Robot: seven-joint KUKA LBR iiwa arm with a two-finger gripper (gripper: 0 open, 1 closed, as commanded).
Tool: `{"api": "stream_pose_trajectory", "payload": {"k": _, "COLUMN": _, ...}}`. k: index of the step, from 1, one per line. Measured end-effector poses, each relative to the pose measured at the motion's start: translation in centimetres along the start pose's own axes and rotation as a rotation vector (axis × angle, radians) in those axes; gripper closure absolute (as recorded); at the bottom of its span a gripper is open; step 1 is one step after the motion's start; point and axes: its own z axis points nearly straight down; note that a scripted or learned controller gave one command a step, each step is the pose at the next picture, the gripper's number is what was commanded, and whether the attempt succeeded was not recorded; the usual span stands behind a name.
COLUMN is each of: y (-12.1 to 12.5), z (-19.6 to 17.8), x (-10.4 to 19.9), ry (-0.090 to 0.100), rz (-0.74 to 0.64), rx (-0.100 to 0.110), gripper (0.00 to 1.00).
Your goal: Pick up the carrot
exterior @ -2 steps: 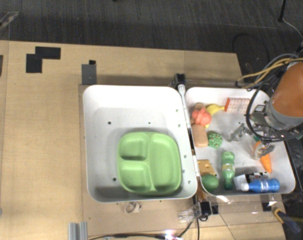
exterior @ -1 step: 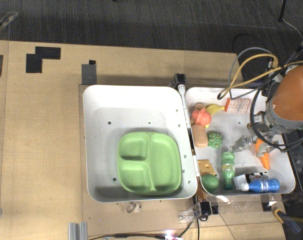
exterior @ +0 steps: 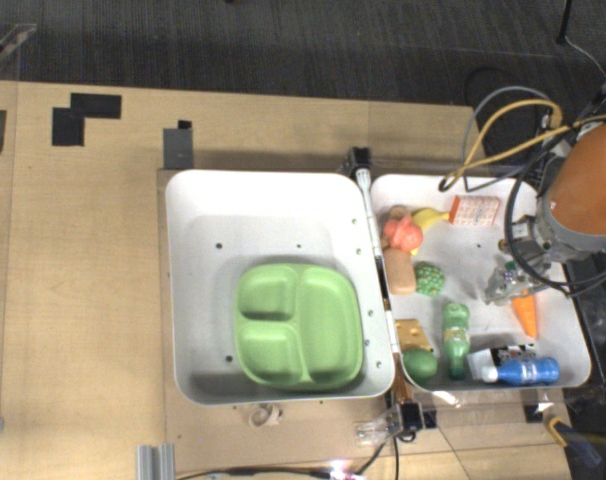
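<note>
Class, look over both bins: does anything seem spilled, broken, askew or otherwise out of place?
Nothing stands out. The green divided plate lies flat in the left bin. The right bin holds a loose jumble of toy foods and a blue bottle on its side, with the carrot beside the gripper. Nothing looks spilled or broken.

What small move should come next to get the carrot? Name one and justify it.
Probably a short shift of the gripper toward the carrot, then straight down onto it. The gripper sits low over the right bin, just beside the carrot's upper end, and the carrot lies flat on the bin floor with nothing gripping it.
</note>
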Motion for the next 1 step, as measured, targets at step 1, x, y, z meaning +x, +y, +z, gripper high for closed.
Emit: {"api": "stream_pose_trajectory", "payload": {"k": 1, "y": 0.02, "z": 0.03, "x": 0.01, "ry": -0.001, "rz": 0.001, "rx": -0.001, "gripper": 0.0}}
